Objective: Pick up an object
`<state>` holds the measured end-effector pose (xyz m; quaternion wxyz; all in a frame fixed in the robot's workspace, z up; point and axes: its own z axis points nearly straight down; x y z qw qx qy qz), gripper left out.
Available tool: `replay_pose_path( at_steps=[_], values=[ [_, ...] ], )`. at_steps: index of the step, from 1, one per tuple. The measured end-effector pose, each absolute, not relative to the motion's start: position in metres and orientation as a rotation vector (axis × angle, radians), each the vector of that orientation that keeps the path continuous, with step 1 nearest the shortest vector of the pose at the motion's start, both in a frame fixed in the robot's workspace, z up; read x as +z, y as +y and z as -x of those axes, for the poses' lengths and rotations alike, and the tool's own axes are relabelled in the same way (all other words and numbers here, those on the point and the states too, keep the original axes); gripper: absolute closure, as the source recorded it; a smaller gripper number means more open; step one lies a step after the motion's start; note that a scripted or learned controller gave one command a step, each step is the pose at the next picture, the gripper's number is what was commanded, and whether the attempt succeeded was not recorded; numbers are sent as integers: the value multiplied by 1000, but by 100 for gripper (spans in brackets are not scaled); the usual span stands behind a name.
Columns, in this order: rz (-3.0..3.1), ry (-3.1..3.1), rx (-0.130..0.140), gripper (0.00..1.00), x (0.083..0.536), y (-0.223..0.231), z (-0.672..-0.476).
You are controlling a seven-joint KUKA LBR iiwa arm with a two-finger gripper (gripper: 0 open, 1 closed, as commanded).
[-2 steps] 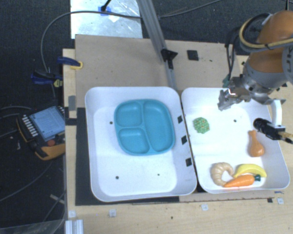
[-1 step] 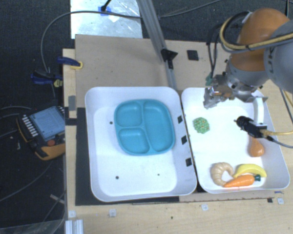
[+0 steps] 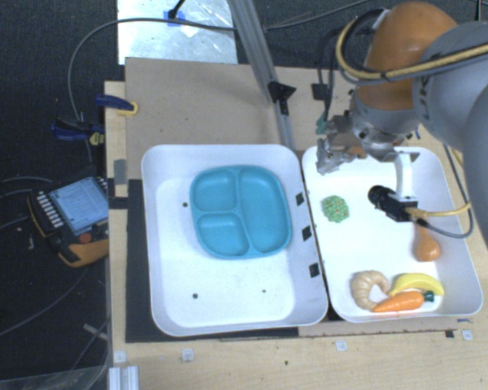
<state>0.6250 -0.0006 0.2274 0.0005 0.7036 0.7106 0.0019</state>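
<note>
Right bin [image 3: 464, 295], near corner: carrot [image 3: 400, 301], banana [image 3: 417, 283] and croissant [image 3: 368, 287] touching in a clump — light toys, likely hard and slick, awkward to separate. Farther in, green ball [image 3: 335, 209] sits alone — probably soft; pinch across its middle. Gripper [image 3: 335, 154] hovers beyond it at far edge, empty, fingers apparently slightly apart.

Two shallow white bins side by side on a brown bench top [image 3: 195, 96]. Left bin [image 3: 167, 299] bearing a blue divided plate [image 3: 240, 211] of three compartments. Off the bench's left edge, on dark floor: a small blue-screened device [image 3: 75, 205], loose cables, blue clamps [image 3: 81, 124]. Behind, a crinkled foil sheet [image 3: 175, 27].
</note>
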Motion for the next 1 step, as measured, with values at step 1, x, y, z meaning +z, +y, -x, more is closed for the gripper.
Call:
replay_pose_path(
  at_steps=[1],
  values=[
    [-2210,2230,5,100,223,50,-643]
  ],
)
